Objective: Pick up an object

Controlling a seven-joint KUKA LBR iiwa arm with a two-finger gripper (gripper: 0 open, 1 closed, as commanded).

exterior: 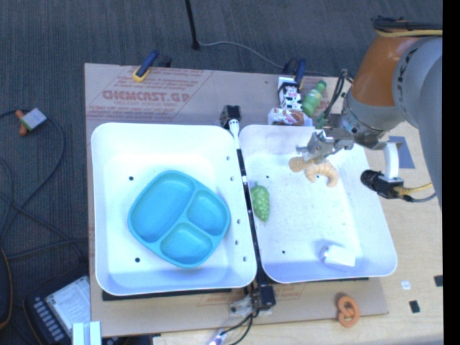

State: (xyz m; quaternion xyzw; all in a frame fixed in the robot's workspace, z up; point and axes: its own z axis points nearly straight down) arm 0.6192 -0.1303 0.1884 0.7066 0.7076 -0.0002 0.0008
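My gripper (318,146) hangs low over the back of the right bin (305,218), just above a tan, curled pastry-like toy (317,169); it is very close to the toy or touching it. A green bumpy toy (260,202) lies against that bin's left wall. Near the front right corner sits a white block (338,255). A blue divided plate (180,218) lies in the left bin (108,192).
Small bottles and a patterned box (293,100) stand on the board behind the right bin. Blue clamps (146,64) hold the cardboard's back edge. An orange ring-shaped toy (348,309) lies on the board in front of the right bin.
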